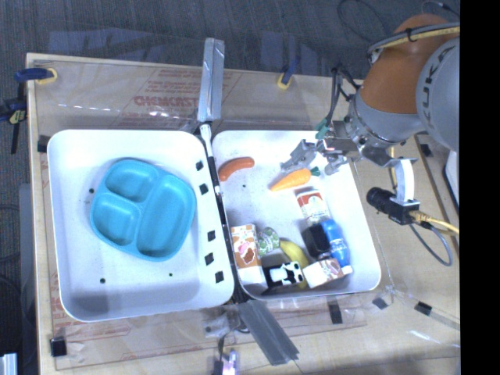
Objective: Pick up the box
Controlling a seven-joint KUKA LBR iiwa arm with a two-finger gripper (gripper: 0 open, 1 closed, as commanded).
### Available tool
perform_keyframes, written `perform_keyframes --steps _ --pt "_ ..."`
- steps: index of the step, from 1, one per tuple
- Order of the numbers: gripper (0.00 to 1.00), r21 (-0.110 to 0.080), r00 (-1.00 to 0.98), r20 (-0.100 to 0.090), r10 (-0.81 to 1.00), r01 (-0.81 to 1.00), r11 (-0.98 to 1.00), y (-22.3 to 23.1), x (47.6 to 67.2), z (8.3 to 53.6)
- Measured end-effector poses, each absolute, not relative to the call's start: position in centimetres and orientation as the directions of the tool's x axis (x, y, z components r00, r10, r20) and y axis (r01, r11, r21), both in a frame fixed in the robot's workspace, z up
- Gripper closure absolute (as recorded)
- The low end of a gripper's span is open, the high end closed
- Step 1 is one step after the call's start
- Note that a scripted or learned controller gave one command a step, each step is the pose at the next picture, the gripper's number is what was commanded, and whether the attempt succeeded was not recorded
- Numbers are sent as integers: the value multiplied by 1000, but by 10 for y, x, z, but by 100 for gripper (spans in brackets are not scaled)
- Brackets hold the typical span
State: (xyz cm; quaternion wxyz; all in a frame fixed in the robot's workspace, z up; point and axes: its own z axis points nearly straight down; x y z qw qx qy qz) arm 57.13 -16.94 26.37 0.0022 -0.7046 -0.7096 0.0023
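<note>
Pincer (306, 156) sits over the back part of the right bin (361, 201), near that bin's far-right corner, arm (406, 76) reaching in from the desk's right edge. Fingers look slightly apart with nothing between them. The fingertips are just above the carrot (291, 180), close to touching it; contact can't be confirmed.

The box (244, 246) with red-and-white print lies in the front-left part of the right bin, against the wall shared with the left bin. It is well apart from the pincer, diagonally across the bin toward the desk's front edge. It is not gripped.

Other stuff in the right bin:
- sausage (235, 166) near the back-left corner, away from the pincer
- small can (312, 204) with a red-and-white label mid-bin, just in front of the carrot
- blue bottle (334, 241) next to a black object (316, 241), front-right area
- banana (293, 251) and a green item (269, 239) just right of the box
- black-and-white carton (283, 276) at the front wall, just in front of the box
- second small carton (326, 272) toward the front-right corner

Left bin (70, 287) holds a blue divided tray (143, 208), roughly centered.

Both bins sit side by side on the desk (406, 342).
</note>
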Motion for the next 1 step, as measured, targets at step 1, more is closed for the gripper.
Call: perform_keyframes --steps 1 --pt "0 -7 62 0 998 998 -62 -211 561 114"
